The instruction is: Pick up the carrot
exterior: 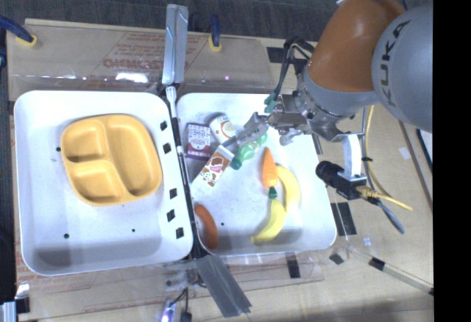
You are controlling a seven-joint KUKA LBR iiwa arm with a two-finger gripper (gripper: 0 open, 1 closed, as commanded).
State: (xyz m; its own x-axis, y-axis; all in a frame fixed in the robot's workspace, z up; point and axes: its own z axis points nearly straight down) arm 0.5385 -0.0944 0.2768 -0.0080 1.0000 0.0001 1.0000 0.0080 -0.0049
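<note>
The orange carrot [268, 167] lies in the right bin [316, 232], near its middle, with its green stub pointing toward the front. Its lower end touches the banana [280, 206]. My gripper [251, 131] hangs over the bin's back half, up and to the left of the carrot and apart from it. It sits just above a small green bottle [246, 152]. Nothing shows between the gripper and the carrot.
A yellow divided plate [110, 159] sits in the left bin [37, 240]. The right bin also holds a maroon packet [197, 140], a small can [221, 126], a printed snack packet [213, 168] and a reddish-brown item [206, 225] at the front left corner.
</note>
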